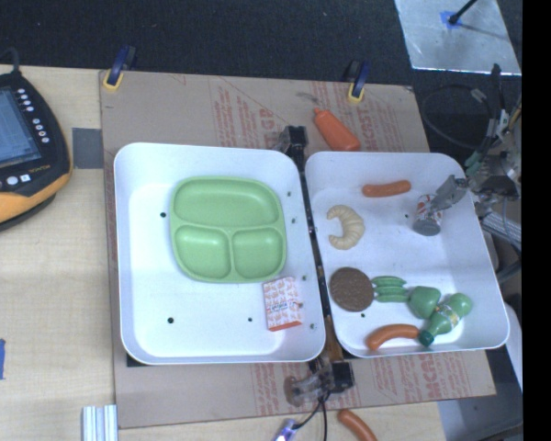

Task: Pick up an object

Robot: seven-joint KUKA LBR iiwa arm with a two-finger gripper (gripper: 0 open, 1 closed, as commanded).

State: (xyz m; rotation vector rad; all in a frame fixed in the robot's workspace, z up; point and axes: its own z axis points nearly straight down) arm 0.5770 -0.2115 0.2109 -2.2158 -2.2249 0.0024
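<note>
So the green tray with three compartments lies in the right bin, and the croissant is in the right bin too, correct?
Not quite. The camera view shows the green tray in the left bin, not the right one. The croissant is indeed in the right bin.

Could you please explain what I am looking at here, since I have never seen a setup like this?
This is one camera fixed above a bench, looking down at a slant. Two shallow white bins sit side by side. The left bin holds a green divided plate and a small packet. The right bin holds toy food: a croissant, a sausage, a brown patty and green vegetables. The robot arm reaches in from the right; its gripper is over the right bin's upper part. I cannot tell whether it holds anything. A control tablet lies at far left.
</note>
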